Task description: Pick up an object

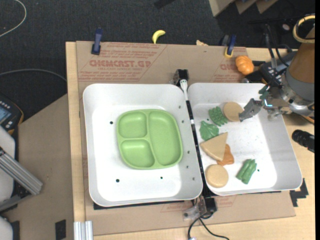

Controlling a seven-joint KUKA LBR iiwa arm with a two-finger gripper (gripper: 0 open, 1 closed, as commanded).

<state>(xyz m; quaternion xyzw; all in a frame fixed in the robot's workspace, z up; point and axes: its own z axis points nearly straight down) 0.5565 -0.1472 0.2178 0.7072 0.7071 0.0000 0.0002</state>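
The right bin [280, 149] holds several toy food pieces. A round tan cookie [232, 111] lies at the back, with two green leafy pieces [217, 115] [208, 130] beside it. In the middle sits a tan wedge [214, 146] on an orange piece [228, 157]. Near the front are another round tan cookie [217, 175] and a green piece [247, 170]. My gripper [256, 108] hangs over the back right of this bin, just right of the back cookie, with nothing seen in its grasp.
The left bin [100, 134] holds a green divided plate [149, 138]. An orange toy fruit [244, 64] and a yellow banana [158, 35] lie on the board behind the bins. Blue clamps [96, 42] grip the board's back edge. The arm [300, 79] enters from the right.
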